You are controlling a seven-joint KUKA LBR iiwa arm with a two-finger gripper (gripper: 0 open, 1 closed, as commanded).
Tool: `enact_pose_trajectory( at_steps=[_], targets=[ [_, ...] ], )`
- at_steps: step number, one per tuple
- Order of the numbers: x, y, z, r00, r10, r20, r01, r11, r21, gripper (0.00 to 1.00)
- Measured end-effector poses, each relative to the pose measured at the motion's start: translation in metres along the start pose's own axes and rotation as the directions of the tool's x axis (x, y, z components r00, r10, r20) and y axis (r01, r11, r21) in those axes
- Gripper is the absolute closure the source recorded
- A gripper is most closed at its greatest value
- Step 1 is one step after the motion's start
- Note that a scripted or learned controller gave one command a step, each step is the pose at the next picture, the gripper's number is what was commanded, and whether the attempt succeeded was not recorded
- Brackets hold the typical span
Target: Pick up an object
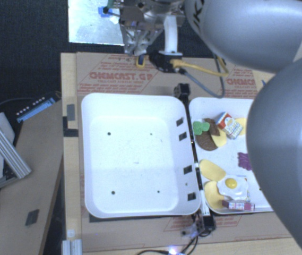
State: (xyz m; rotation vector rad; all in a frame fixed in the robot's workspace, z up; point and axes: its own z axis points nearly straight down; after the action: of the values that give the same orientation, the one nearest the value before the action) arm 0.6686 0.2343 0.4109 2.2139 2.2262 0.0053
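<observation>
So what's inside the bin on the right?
The right bin holds toy food: a fried egg, a brown round piece, something green, yellow pieces, a small red and white carton. The arm covers the bin's far side, so more could hide there.
</observation>
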Motion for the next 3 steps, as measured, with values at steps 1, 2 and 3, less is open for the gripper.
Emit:
enact_pose_trajectory(
  at_steps=[1, 2, 3],
  targets=[
    [-0.073, 0.0, 0.016, 1.0, 0.01, 0.003, -0.01, 1.0, 0.003, 1.0],
    [-0.034, 0.0, -0.013, 1.0, 0.0, -0.002, 0.0, 1.0, -0.001, 1.0],
    [-0.006, 0.0, -0.03, 1.0, -0.001, -0.001, 0.001, 1.0, -0.001, 1.0]
  ],
)
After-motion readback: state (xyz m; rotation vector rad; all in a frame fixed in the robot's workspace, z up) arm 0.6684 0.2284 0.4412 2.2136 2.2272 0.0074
